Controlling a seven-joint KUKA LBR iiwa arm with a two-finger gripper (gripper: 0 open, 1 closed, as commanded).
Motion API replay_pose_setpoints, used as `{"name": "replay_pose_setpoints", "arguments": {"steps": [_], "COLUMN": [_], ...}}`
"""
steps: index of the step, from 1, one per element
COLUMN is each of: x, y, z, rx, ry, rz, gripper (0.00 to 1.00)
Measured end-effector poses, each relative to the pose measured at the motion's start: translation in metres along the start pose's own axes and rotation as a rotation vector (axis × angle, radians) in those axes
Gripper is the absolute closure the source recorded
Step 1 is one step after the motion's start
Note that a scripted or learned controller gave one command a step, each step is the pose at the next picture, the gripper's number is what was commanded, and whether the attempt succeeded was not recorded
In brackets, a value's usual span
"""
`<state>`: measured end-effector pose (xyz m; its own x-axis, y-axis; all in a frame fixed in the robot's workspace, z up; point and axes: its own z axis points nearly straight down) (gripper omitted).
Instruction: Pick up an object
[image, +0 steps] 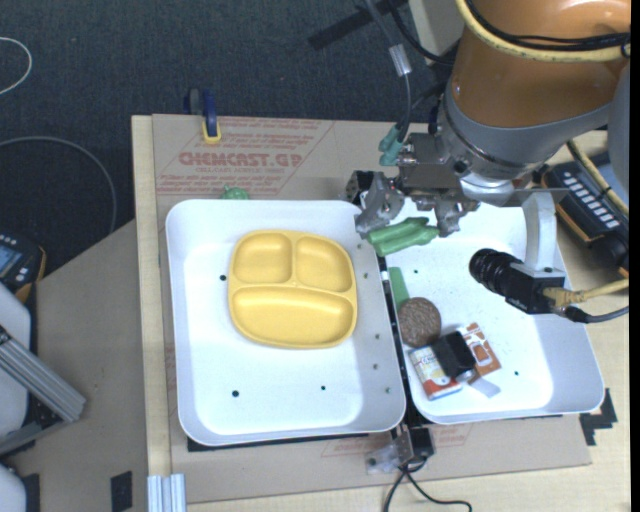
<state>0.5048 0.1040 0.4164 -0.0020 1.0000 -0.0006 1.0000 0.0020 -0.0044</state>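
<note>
Nearest the camera, the right bin (560, 360) holds a red and white packet (436, 368) close to its front wall, with a small black block (457, 353) lying across it. Just behind the packet sits a round brown disc (419, 318), and behind that a flat dark green strip (397, 285) lies along the bin's left wall. The left bin (190, 330) stands beside it, their rims touching, and carries a yellow divided plate (293, 290) in its far half. Farther back, at the far left corner of the right bin, a pale green object (405, 237) lies tilted, right under the jaws. The jaws hang directly over it and seem to touch it, but whether they are wide, narrow or closed on it I cannot tell. The grey and orange arm (530, 70) rises behind them towards the far right. Both bins rest on a brown sheet (250, 150) with red lettering that covers the counter, and a blue clamp (209, 110) grips its far edge
</note>
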Motion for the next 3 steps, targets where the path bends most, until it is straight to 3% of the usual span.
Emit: {"name": "replay_pose_setpoints", "arguments": {"steps": [1, 2, 3], "x": [-0.064, -0.047, 0.008], "y": [-0.025, -0.025, -0.025], "z": [0.079, 0.061, 0.009], "rx": [0.006, -0.007, -0.011], "ry": [-0.002, 0.001, 0.004], "rz": [0.01, 0.0, -0.005], "gripper": [1.0, 1.0, 1.0]}}
